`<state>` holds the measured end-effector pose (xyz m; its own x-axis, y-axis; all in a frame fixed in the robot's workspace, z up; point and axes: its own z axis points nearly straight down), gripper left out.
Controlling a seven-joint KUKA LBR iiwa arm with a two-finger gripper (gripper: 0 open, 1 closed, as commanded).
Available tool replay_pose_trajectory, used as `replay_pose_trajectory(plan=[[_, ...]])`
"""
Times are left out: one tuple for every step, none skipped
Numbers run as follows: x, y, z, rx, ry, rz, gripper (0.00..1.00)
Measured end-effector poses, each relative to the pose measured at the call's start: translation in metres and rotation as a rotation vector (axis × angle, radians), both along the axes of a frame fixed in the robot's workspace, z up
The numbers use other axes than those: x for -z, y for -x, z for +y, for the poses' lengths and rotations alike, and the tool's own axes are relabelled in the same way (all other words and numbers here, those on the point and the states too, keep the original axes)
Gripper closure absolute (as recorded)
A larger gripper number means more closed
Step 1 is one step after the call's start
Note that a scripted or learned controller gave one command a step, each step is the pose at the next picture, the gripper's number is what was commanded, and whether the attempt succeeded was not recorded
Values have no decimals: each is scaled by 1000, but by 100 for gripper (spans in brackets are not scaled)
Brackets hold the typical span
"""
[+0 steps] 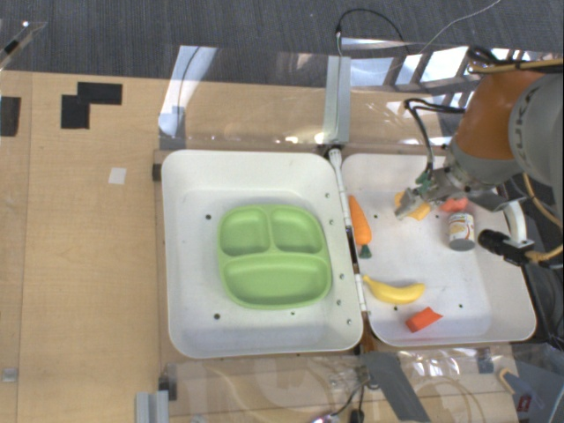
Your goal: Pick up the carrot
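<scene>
Against the right bin's (493, 324) left wall lies the orange tapered carrot (359, 221), above a yellow banana (394, 291). End effector (419, 194) hovers well right of it; finger state indiscernible.

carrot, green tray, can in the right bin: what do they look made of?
Carrot: likely moulded plastic toy; even orange, smooth, small dark green stub at the near end.
Green tray: looks like matte plastic; uniform lime colour, rounded moulded compartments.
Can: probably metal or plastic with a printed label; too small to tell which.
</scene>
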<state>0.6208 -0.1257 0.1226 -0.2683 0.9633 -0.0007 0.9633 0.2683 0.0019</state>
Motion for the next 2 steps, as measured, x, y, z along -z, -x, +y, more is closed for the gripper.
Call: replay_pose_trajectory(plan=[[-60,-20,80,154,0,1,100],[-104,-50,144,73,1,1,100]])
